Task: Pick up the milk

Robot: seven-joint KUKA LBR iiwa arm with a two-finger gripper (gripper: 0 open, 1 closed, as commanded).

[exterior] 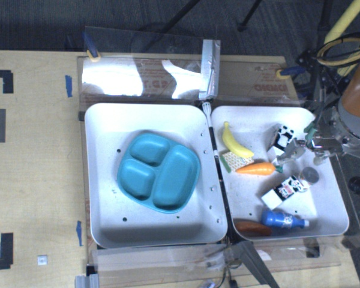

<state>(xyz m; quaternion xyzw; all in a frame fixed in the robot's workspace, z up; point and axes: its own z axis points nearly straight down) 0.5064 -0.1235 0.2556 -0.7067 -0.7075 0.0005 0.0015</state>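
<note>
From the overhead camera, the right bin [330,179] holds the clutter, presumably so the arm can reach it from its side. Taking the carrot [255,168] as marker, one milk carton [287,191] lies tipped just below-right of it, and a second cow-patterned carton [282,138] stands above-right. The gripper [297,149] hovers right of the carrot, beside that upper carton; whether its jaws are spread, I cannot tell. The banana [234,141] sits above-left.

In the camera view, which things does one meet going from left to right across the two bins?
Blue divided plate → banana → carrot → blue bottle → tool.
</note>
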